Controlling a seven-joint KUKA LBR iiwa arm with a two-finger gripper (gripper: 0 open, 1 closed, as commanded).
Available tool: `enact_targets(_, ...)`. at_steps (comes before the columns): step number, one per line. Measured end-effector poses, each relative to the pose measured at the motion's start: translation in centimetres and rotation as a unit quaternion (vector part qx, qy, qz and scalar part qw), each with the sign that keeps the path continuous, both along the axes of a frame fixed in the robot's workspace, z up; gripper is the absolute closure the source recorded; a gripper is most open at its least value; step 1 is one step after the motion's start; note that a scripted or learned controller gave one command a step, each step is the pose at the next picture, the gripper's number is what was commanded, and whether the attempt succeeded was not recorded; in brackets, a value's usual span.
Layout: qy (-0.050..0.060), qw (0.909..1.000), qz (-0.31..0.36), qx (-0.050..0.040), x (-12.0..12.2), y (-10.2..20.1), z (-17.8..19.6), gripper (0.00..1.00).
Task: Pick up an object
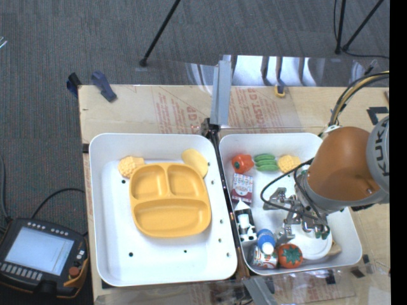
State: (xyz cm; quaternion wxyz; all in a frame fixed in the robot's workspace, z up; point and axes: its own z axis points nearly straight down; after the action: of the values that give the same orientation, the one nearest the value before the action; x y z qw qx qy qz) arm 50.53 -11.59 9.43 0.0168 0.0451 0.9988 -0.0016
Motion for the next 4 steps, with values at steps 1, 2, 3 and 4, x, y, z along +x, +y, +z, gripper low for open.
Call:
enact_targets(1,0.015,0.9994,-0.03,0.003,6.9,2.5,-0.6,0.0)
enact_targets(2,0.016,0.9942,-0.106,0.0046,12.2,-3.7,-0.7,0.0)
enact_targets(3,0.017,0.9935,-0.113,0.0051,8.1,1.2,-0.8,0.0)
enact_targets(4,0.016,0.9991,-0.039,0.0033,2.5,2.3,-0.7,0.0)
